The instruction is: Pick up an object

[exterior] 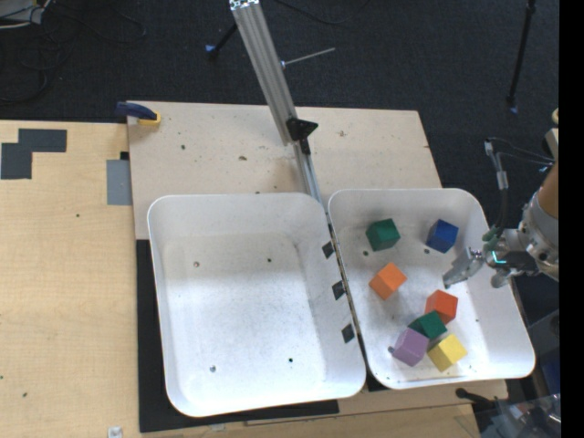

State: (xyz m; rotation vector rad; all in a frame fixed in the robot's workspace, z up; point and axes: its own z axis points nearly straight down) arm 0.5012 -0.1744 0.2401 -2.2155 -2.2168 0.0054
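Gripper [481,270]: over the right bin's [511,336] right side, fingers spread apart, nothing between them.
Nearest blocks: red cube [442,304] just below-left of it, blue cube [442,235] up-left.
Further in: orange cube [388,280] and green cube [383,234] toward the divider.
Front cluster: dark green cube [427,325], purple cube [410,346], yellow cube [446,352] (packed close together).
Left bin [182,245]: beside the right one.

aluminium rail [270,71]; blue clamp, perhaps [138,112]; grey patches [118,182]
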